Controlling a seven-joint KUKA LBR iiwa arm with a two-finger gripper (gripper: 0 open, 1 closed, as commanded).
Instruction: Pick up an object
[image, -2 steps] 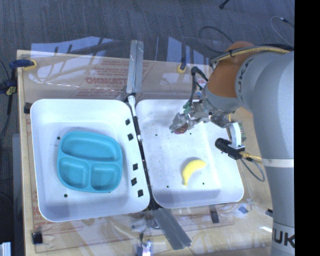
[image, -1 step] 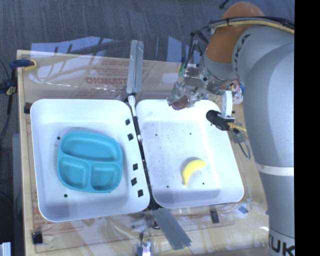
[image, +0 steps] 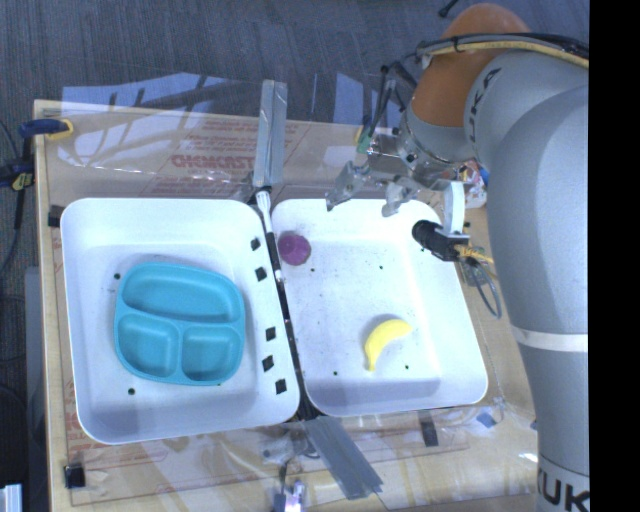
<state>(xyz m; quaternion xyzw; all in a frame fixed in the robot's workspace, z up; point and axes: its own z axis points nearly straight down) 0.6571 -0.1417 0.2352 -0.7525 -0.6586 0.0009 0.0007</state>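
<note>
The arm (image: 520, 200) fills the right of the camera view and carries the gripper (image: 368, 190) high over the far rim of the right bin (image: 455, 300), its two fingers spread apart with nothing between them; the main risk, as I judge it, is that a descent from this spot meets the bin's far wall or bare floor, since neither candidate lies directly beneath the fingers; the left bin (image: 90, 400) holds a blue divided tray (image: 180, 322), broad and shallow, which would likely be too wide for spread fingers to span and could tip or slide if caught by one edge; the raised divider (image: 270, 290) where the two bins meet runs just beside the purple piece, and a finger coming down on that side could strike it or jam against it; the yellow banana (image: 385, 341) lies on the right bin's floor toward the near side, well apart from the gripper, curved and smooth, so a closure across its bend could squirt it sideways; the small purple object (image: 294, 248) sits near the right bin's far left corner, nearer the gripper but low and rounded, so fingers closing slightly off-centre could nudge it into the corner rather than pinch it; nothing lies on top of either piece.
</note>
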